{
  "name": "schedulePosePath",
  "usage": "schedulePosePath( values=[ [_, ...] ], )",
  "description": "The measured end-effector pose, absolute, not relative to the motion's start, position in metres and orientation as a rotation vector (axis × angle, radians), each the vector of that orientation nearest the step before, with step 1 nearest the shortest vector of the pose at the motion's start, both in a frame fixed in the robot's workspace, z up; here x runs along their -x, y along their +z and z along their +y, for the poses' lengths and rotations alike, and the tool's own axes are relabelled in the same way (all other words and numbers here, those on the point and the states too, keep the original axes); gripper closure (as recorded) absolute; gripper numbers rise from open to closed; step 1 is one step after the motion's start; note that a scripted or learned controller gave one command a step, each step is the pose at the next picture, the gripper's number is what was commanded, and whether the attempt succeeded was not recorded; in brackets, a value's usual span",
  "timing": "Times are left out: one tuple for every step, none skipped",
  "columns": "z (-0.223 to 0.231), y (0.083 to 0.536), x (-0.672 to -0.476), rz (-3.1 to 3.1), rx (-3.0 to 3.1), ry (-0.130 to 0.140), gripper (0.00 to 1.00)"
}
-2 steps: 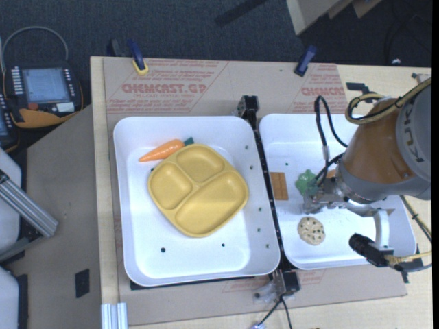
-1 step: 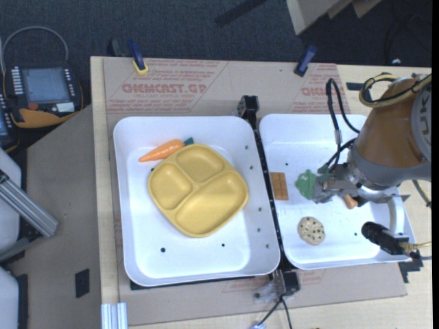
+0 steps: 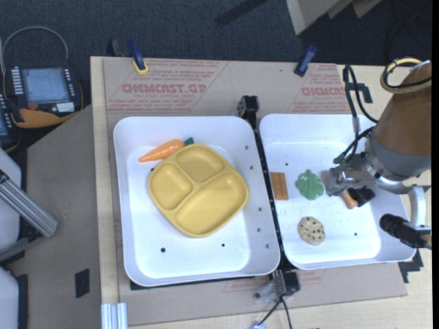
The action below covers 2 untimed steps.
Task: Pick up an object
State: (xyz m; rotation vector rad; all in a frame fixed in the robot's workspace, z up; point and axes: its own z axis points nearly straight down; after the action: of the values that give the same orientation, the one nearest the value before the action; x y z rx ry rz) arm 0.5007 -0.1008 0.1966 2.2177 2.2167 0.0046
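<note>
Found the gripper low in the right bin, at the middle right of the frame, just beside the green leafy toy. Judged this the approach step of the pick, nothing seen lifted yet. Could not tell from this slant whether the gripper stood apart or together. Noted a small orange-brown piece right under it, too hidden to name. Took the green toy for the likely target; next move would call for centring over it, coming down and closing squarely. Marked a speckled cookie lower in the same bin and a tan block at its left wall. Saw a yellow divided plate and a carrot in the left bin. Made out a paper-covered desk, dark carpet beyond, a teach pendant at upper left.
</note>
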Motion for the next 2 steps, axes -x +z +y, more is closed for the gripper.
schedulePosePath(
  values=[
    [-0.101,0.25,-0.502,2.217,-2.215,0.006,1.0],
    [-0.053,0.241,-0.512,2.228,-2.216,0.001,1.0]
  ],
)
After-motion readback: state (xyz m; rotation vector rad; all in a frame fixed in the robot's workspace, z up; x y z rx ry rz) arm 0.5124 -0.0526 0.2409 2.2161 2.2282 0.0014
